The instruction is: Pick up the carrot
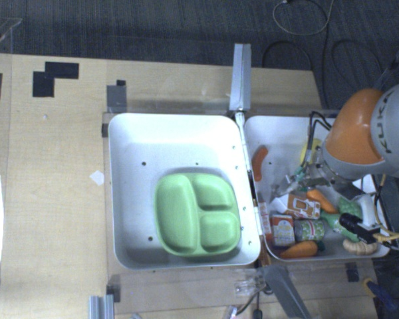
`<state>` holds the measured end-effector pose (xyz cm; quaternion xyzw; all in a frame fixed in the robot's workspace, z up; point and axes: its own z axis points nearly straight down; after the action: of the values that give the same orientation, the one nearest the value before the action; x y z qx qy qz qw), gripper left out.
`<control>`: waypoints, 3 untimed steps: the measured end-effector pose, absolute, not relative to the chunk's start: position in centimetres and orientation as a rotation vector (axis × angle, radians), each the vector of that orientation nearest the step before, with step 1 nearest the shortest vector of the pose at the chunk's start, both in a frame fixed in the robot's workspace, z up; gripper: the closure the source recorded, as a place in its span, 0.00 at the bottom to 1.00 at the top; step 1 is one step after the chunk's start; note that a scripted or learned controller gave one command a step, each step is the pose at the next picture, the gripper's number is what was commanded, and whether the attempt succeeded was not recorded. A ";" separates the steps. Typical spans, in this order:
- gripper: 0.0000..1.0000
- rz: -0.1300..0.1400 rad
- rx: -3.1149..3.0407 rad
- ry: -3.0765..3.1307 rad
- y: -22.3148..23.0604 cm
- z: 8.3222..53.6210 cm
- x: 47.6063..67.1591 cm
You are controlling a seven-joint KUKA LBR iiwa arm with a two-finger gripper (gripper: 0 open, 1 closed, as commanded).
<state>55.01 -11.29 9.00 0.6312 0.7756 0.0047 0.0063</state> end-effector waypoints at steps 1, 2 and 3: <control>1.00 0.023 1.970 2.426 -11.1 10.2 55.3; 1.00 0.008 2.065 2.361 -3.9 20.3 59.7; 0.00 0.006 2.064 2.362 -4.0 20.3 59.7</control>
<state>59.67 -3.95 20.30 0.6580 0.7530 0.0021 0.0023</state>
